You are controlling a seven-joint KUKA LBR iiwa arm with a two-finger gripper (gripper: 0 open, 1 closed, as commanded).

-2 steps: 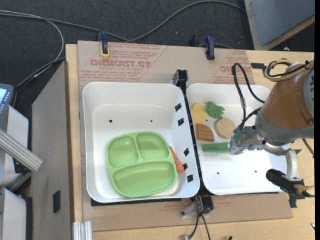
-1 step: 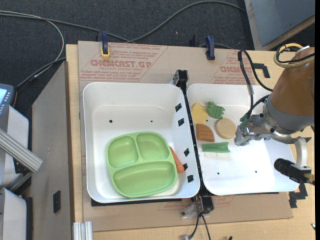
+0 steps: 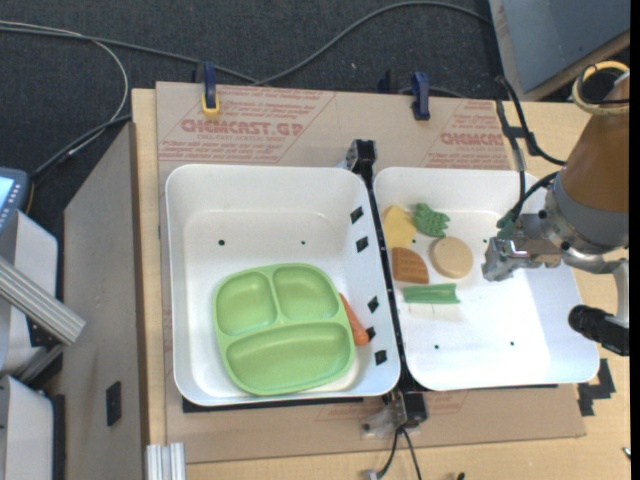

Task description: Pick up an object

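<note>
Toy food lies clustered in the left half of the right bin [image 3: 560, 368], near the divider: a yellow wedge [image 3: 398, 225], a green leafy piece [image 3: 432, 219], a tan round disc [image 3: 452, 258], a brown piece [image 3: 409, 265] and a green stick [image 3: 431, 293]. Any of the 5 would serve as the object to pick up.

Camera view: 2 white bins sit side by side on the surface [image 3: 300, 118]. The left bin [image 3: 190, 268] holds a green tray [image 3: 285, 328] with 3 compartments, and an orange carrot [image 3: 354, 325] lies just beside the tray's right edge, against the bin wall. The arm [image 3: 605, 178] reaches in from the right, and the tool [image 3: 498, 263] hangs over the right bin, just right of the disc and apart from it. I cannot tell how wide it stands; nothing shows in its grip.

These pieces look like light, stiff plastic with smooth skins, so I judge they may slip under a poor pinch. The disc is nearest the tool and stands a little clear of its neighbours on the right; taking it across its width from above seems the safest hold. The stick is thin and lies flat, so it would want a grip across its short side. The wedge and leafy piece touch, which could crowd a grasp.
</note>
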